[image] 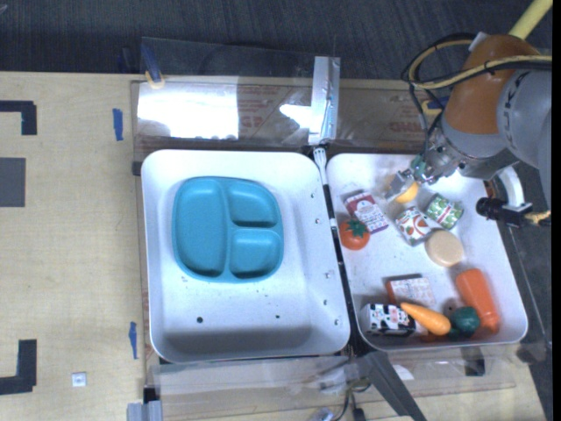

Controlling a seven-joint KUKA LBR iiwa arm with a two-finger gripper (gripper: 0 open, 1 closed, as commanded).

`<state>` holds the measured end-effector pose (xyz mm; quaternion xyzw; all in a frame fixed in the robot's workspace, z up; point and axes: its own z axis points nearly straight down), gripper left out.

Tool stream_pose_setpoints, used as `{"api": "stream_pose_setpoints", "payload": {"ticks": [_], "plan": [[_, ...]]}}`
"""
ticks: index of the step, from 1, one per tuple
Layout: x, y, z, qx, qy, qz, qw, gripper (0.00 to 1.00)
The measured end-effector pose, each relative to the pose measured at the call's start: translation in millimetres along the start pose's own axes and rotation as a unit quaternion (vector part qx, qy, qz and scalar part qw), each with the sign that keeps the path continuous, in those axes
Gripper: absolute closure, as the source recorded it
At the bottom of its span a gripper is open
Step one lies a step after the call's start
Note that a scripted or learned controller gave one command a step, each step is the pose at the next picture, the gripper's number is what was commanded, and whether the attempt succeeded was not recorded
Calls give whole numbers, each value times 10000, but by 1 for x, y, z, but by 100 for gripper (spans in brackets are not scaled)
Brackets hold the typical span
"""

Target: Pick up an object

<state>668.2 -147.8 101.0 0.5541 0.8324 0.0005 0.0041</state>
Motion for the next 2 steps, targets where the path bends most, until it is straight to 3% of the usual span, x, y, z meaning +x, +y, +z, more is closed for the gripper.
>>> {"api": "stream_pose_setpoints", "payload": {"ticks": [1,2], "plan": [[26,12,9,9,7,2271,9739,100],[142,33,-90,-26,37,2560,9667,100]]}}
